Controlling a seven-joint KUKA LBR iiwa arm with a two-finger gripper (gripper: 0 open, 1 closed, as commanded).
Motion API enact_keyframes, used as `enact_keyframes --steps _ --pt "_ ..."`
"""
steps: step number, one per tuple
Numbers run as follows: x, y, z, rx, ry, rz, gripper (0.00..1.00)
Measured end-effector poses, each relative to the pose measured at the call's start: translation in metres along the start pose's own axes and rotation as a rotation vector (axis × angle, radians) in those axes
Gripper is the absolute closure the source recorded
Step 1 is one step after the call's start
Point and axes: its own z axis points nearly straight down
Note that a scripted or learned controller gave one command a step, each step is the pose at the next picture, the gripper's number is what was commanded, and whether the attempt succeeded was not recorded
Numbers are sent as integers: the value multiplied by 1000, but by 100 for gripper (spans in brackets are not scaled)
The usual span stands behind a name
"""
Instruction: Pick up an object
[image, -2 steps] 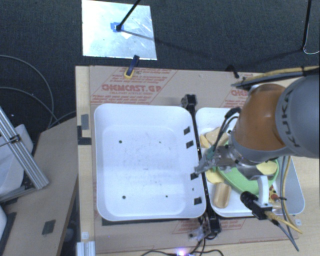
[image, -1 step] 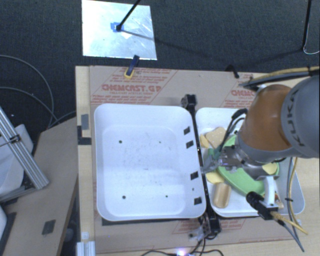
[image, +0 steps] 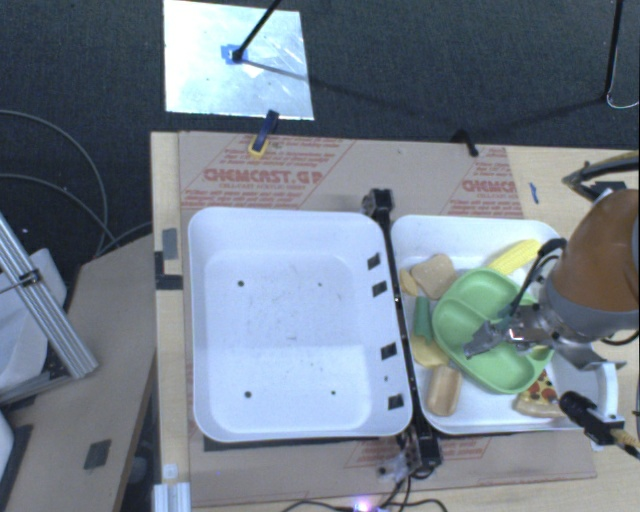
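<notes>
Green plastic plate (image: 470, 325) lies in the right bin (image: 470, 228) among toy food; the gripper (image: 487, 338) sits low over it (whether it is parted or closed, I cannot tell). Nothing looks lifted yet.

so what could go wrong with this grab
The gripper sits over the green tray, which lies on top of other items in the right bin. Lifting it may tip or drag the bread and corn beside it. The tray looks wide and shallow, so it could slip out.
</notes>
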Motion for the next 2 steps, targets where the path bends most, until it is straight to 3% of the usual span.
enact_keyframes --steps 1,2 --pt "68 62 -36 -7 2 -14 0" --pt "26 64 51 -16 -3 -9 0"
